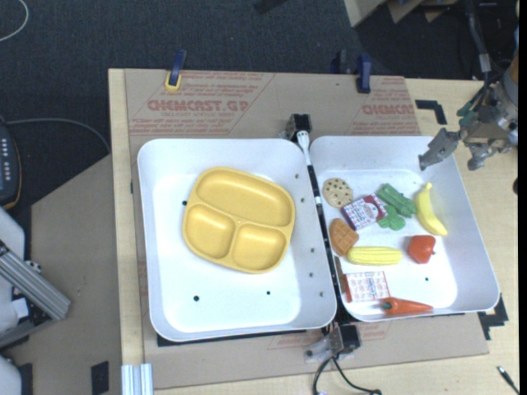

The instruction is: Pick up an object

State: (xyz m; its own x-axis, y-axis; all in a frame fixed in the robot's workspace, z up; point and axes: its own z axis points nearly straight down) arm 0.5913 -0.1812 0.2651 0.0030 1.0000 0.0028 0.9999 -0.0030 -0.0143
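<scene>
The end effector (463, 148) hangs over the far right corner of the right bin (478, 257), high above the floor of it, fingers spread apart with nothing between them. One finger (436, 150) reaches out to the left, the other (479, 156) sits nearer the arm.

Now, what is on offer? All the candidates lie in the right bin. The banana (430, 209) is the nearest, just below and slightly left of the end effector, its long axis running from the far edge towards the near edge, with a slight tilt. Beside it on the left lies a green piece (395, 202), possibly a pepper or beans, too small to call. Further towards the near edge sits the tomato (421, 248), with the corn (375, 256) lying crosswise to its left. The cookie (337, 191) and a small packet (363, 212) crowd the bin's left side, and the carrot (405, 307) rests along the near edge.

The left bin (156, 245) carries a yellow tray (239, 219) and sits well apart from the action.

By my reading, the banana is the natural target: a short drop towards the near edge, fingers closing across its narrow width. There is open floor on its right, towards the bin's right wall, so room to descend there. The green piece on its left is close, and a finger could clip it.
</scene>
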